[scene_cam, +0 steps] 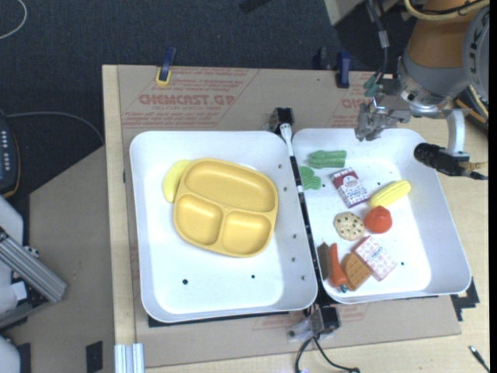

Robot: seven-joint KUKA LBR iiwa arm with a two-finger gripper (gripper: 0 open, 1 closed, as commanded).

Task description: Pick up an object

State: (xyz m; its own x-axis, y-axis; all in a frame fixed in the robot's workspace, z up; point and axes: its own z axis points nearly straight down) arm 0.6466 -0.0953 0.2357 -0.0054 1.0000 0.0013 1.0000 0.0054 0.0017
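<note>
Hovering at the far edge of the right bin (pixel 458 247), the gripper (pixel 373 123) hangs with nothing visibly clamped; whether it is apart or together cannot be told. Below it lie small toy foods: a green piece (pixel 326 158), a red-and-white packet (pixel 349 186), a yellow corn cob (pixel 390 193), a red tomato (pixel 378 220), a cookie (pixel 349 224) and a carrot (pixel 337 265). The left bin (pixel 151 231) bears a yellow divided tray (pixel 224 206). Both bins rest on a cardboard-covered bench (pixel 225 95) above dark carpet (pixel 62 29).
</note>
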